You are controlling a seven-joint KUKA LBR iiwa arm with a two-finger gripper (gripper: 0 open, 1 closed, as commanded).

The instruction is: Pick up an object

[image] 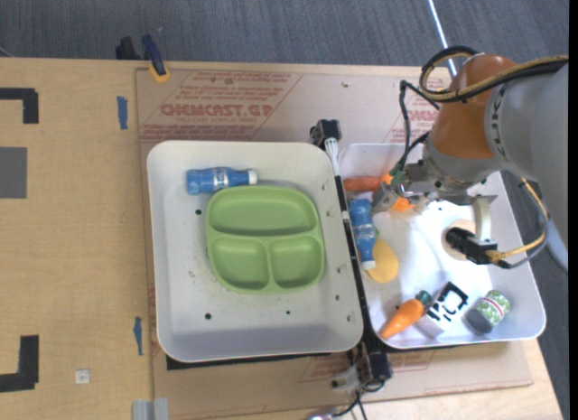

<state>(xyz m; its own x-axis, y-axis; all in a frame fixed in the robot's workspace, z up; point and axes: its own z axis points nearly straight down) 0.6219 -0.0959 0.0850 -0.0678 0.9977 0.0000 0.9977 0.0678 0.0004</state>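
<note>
My gripper (pixel 397 194) is lowered into the far left part of the right bin (pixel 424 251), hanging under the orange wrist band. Just to its left lies a red-orange piece (pixel 363 183), and the gripper's tip hides whether they touch. A blue bottle (pixel 363 228) lies along the bin's left wall below it. A yellow rounded object (pixel 385 265) rests near the bottle's lower end. Toward the front of the bin are a toy carrot (pixel 402 316), a black-and-white item (pixel 447 305) and a small green can (pixel 489 310).
The left bin (pixel 172 228) holds a green divided plate (pixel 265 236) and a second blue bottle (pixel 217 180) behind it. The grey arm crosses the right bin's far right side, trailing cables. Cardboard and wooden bench surround both bins.
</note>
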